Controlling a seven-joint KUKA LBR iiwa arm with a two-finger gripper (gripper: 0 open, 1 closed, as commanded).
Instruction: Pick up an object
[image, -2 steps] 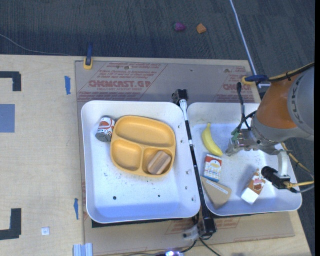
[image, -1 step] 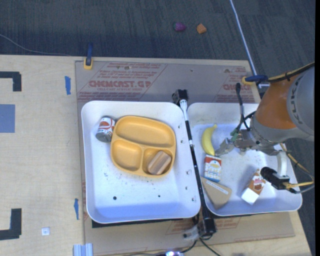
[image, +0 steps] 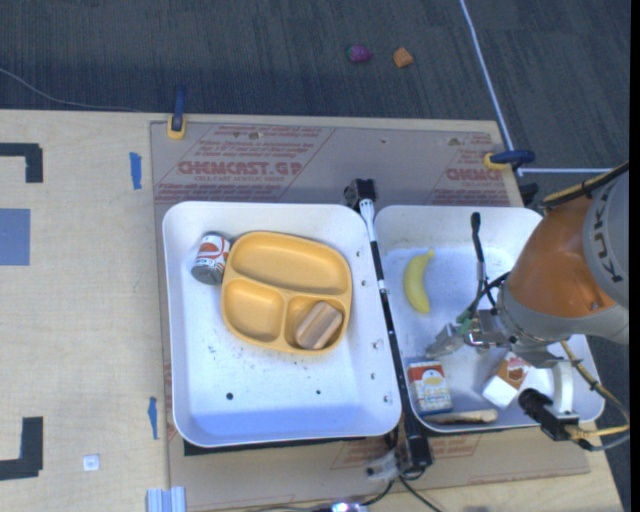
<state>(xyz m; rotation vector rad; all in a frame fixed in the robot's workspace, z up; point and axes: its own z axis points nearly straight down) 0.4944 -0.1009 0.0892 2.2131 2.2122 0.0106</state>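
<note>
My tabletop holds two white bins side by side. The left bin has a big yellow tray with a bread roll in one cup and a small can just beside it. The right bin is where I reach, because small things lie loose there: a banana, a little carton, a white block. My jaws hang low between banana and carton. I cannot tell how wide they are. Nothing sits between them, so I hold nothing.
</note>
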